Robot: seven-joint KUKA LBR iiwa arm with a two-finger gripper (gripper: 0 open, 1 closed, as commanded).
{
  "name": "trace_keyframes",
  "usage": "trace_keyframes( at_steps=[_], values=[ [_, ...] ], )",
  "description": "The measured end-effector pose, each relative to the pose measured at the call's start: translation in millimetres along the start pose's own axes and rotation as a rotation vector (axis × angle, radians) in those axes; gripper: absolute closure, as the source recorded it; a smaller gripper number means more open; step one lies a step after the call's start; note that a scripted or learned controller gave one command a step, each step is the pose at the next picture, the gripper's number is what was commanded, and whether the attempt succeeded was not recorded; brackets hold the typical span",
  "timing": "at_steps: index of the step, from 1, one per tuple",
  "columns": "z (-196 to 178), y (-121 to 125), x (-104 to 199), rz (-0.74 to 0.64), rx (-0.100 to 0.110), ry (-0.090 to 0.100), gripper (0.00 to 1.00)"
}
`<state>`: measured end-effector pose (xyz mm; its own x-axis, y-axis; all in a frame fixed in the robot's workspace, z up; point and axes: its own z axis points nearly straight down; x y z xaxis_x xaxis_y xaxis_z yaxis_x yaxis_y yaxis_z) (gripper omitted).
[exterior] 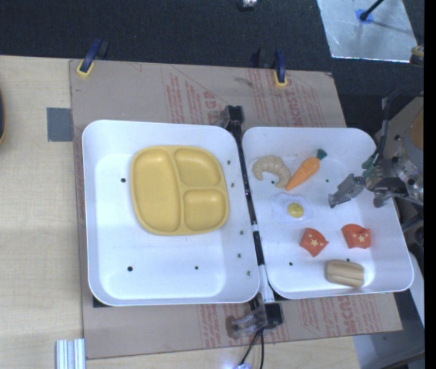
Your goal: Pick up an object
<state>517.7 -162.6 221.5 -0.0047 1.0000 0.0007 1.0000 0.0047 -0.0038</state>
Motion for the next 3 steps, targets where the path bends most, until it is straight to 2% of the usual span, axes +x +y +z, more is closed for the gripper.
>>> trace_keyframes(
  at_steps=[1,2,3],
  values=[
    [89.9,-44.9,34.5,-0.001,0.011,0.005,0.0],
    [132.5,-22.3,64.2,-0.005,0.004,0.002,0.0],
    [119.2,-22.6,60.9,0.0,0.001,-0.001,1.0]
  ],
)
